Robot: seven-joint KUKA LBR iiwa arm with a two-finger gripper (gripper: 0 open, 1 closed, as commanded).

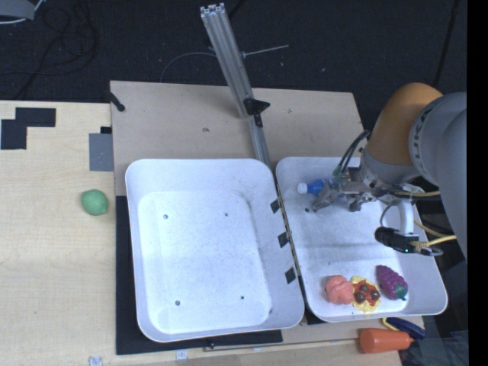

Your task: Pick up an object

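Camera view: my gripper (pixel 339 197), state unreadable, hovers near a small bottle (pixel 312 187) — probably light, rigid, slippery; grasp across its body.

Even, soft overhead light, dim dark background, mild blur, faint shadows.

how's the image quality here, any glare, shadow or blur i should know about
Camera view: even, soft lighting overall; the left bin has a brighter washed-out patch across its floor; the area above the bench is dark with little detail; the end effector over the right bin looks slightly soft, its fingers hard to resolve; the small toys near the purple grapes are fairly sharp.
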